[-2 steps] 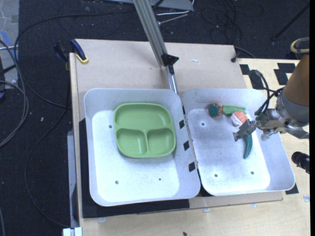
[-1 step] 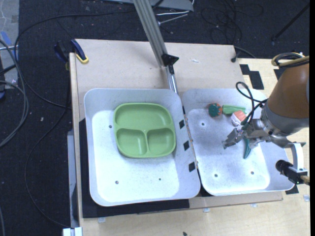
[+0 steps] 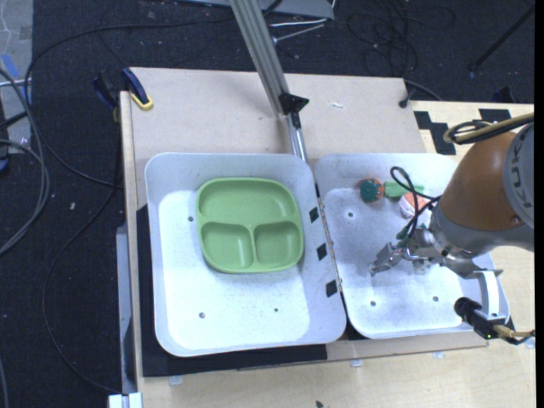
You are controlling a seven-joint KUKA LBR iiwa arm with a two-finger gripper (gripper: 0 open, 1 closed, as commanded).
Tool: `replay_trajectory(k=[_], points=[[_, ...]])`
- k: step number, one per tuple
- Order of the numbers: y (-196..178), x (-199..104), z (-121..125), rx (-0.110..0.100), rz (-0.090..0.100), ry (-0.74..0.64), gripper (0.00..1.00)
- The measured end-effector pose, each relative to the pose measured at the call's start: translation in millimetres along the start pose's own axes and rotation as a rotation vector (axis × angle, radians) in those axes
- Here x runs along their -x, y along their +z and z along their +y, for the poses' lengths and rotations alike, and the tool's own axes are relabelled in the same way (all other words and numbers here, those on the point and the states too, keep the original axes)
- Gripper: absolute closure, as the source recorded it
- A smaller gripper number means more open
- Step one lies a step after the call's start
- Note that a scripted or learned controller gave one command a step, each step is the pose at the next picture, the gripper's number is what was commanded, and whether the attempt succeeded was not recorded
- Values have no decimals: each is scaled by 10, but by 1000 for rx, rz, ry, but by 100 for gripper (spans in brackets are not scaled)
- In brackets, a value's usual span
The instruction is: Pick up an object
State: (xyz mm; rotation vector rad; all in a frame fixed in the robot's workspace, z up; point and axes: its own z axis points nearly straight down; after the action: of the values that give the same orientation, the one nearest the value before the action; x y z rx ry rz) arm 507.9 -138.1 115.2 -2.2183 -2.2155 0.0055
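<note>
Jaws [image 3: 384, 262]: metal, low over the floor of the right bin [image 3: 382, 313], pointing toward the bin's left half. Whether they stand apart or closed cannot be told at this resolution; nothing can be seen between them.

Arm [image 3: 484, 198]: grey with an orange-brown band above the wrist, entering from the right and covering the right bin's right side. Black cabling [image 3: 404, 181] loops from the wrist over the bin's far part.

Right bin contents: small green ball-like object [image 3: 370, 191] near the far edge, well apart from the jaws; just beside it to the right an orange piece [image 3: 394, 189], and a red-and-white piece [image 3: 414, 201] partly hidden by the arm.

Left bin [image 3: 178, 313]: white, shallow, touching the right bin along a seam marked with black tabs. Holds a green divided plate [image 3: 251, 225] of three compartments, lying flat in the far half.

Bench [image 3: 212, 109]: tan board under both bins. A slanting metal pole [image 3: 263, 45] crosses its far edge; a blue-and-yellow clamp [image 3: 136, 90] sits at the far left corner.
</note>
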Motion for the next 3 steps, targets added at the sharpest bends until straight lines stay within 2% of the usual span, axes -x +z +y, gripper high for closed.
replay_trajectory(k=[1,2,3], points=[[222,1,10,9,-3,0,0],[97,19,26,16,-7,3,100],[-526,56,75,14,-4,-3,100]])
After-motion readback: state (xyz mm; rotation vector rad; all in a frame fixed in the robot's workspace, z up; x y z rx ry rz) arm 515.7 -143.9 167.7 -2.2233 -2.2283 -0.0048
